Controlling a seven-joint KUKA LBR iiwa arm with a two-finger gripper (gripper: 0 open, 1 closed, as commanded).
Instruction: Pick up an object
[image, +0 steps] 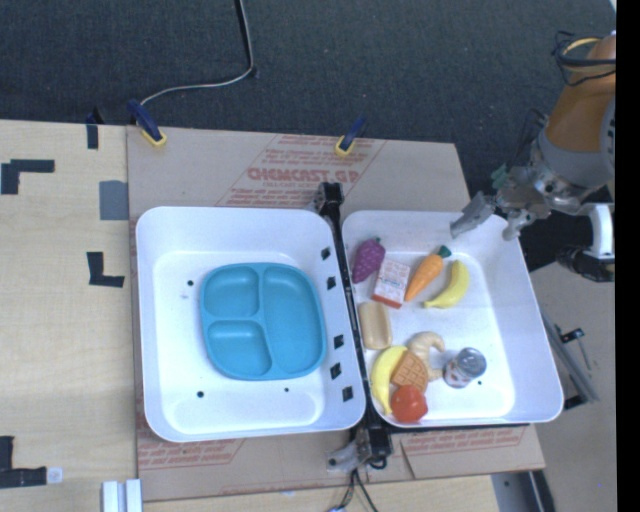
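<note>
Dark carpet lies behind your desk (60, 300), and a sheet of printed cardboard (290, 170) on it carries the two white bins side by side. Your left bin (160, 240) holds a blue divided plate (262, 320), lying flat near its middle. Your right bin (520, 330) holds the toy food: a purple grape bunch (367, 258) near the dividing wall, a small white and red box (391, 282) just beside it, an orange carrot (426, 275) touching a yellow banana (452, 286), a pale bread piece (374, 325) lower down, and a cluster at the near end with a yellow fruit (383, 368), a waffle piece (410, 372), a red tomato (408, 404), a mushroom (426, 343) and a small can (463, 367). Your hand (490, 212) hangs over the far right corner of that bin, above the rim and apart from the food, with its fingers spread and nothing between them.
</note>
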